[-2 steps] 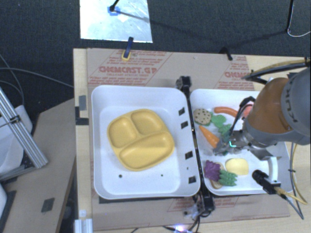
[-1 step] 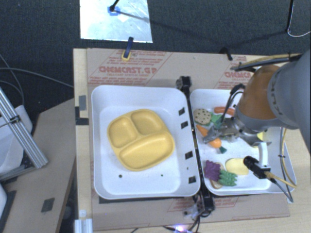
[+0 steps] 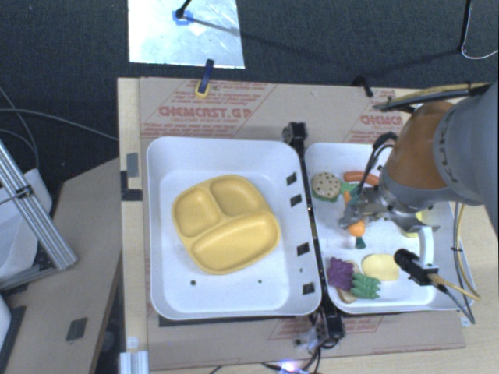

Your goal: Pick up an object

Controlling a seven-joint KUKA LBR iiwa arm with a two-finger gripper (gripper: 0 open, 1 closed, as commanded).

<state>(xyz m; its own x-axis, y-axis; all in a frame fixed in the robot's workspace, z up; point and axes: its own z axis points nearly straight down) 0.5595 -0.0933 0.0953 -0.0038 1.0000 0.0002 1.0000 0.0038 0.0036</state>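
- Seen from above at a slant: a counter (image 3: pixel 129 232) carrying two shallow white bins side by side, divided by a black hinge strip (image 3: pixel 306 209), the landmark for every place named below.
- Far left of the strip, past the counter's edge: a metal frame leg (image 3: pixel 31 209) and loose grey cables, well clear of the work.
- Beyond the strip and to its left, on the dark floor: a shiny foil sheet (image 3: pixel 185 22).
- Left of the strip: the left bin (image 3: pixel 168 287), holding one yellow divided plate (image 3: pixel 226 223) laid flat near the middle, likely parked there as the drop spot for picked things.
- Just right of the strip: the right bin (image 3: pixel 327 158), crowded with toy food, probably gathered there as the picking supply.
- Near the strip, at the bin's far end: a round seeded cookie (image 3: pixel 325 185) with an orange sausage shape (image 3: pixel 360 177) beside it.
- Near the strip, at the bin's near end: purple grapes (image 3: pixel 340 271), a green leafy piece (image 3: pixel 366 287), and a yellow lemon-like piece (image 3: pixel 380 266).
- Between those groups, a little right of the strip: a small orange carrot-like toy (image 3: pixel 357 228), the likely pick target, lying directly under the tool (image 3: pixel 360 211).
- Tool lowered over the carrot-like toy; cannot tell how it is set, nor whether anything is gripped.
- Furthest right of the strip: the grey arm (image 3: pixel 460 150) with its orange band (image 3: pixel 417 150), reaching in low over the right bin.
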